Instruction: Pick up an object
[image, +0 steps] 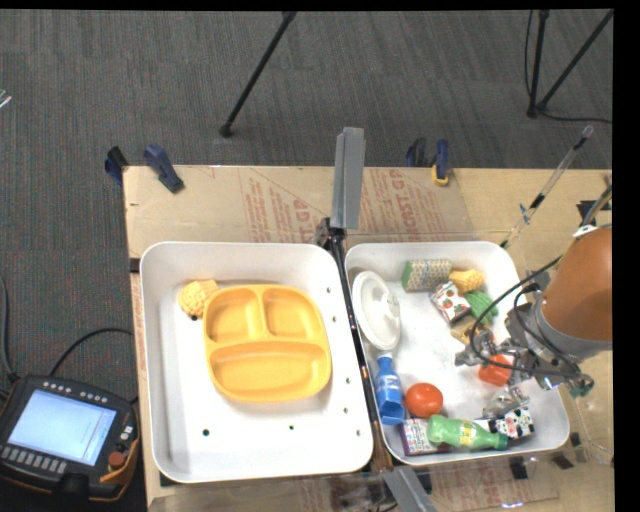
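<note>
The thing the arm seems to be going for is a small red-orange object (494, 374) near the right side of the right bin (440, 247), sitting right under the gripper (505, 368). My guess is it's light hollow plastic toy food, stiff enough not to squash but smooth and rounded, so it could squirt out sideways if pinched off-centre. Best bet is probably across its widest middle, straight down. Looks-wise: glossy, reddish orange, mostly hidden by the wrist hardware, so I can't tell its exact shape (pepper? carrot chunk? no idea).

As for the jaws, I honestly can't tell whether they're spread or closed; it's all a tangle of metal and cable there, and I can't see the object clearly between them, so I wouldn't call it held.

Around it: a red tomato-like ball (424, 399) lies to the left, with a blue bottle (388, 391) just beside that. A green bottle (465, 433) lies along the bin's front edge, a white round lid (375, 308) sits towards the left wall, and a yellow corn piece (465, 280) is up near the back. The left bin (170, 400) holds a yellow divided plate (267, 341), well apart from the action.
</note>
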